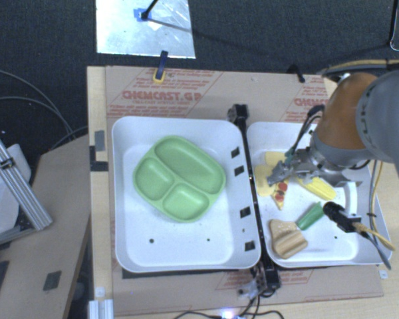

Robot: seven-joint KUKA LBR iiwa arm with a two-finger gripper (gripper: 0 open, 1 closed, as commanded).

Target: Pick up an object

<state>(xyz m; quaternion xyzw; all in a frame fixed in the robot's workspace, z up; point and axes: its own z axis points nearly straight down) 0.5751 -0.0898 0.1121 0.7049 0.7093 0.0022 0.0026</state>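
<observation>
Green divided plate lay in left bin, tilted diagonally. Grey arm with orange band reached in from right over right bin. Tool hung low over yellow piece near bin's left wall; cannot tell whether it was released or clenched. Small red-and-yellow item just below tool. Yellow corn-like piece beside it, green cylinder further down, tan bread-like piece near front edge. Bins sat on cardboard-covered worktop.
</observation>
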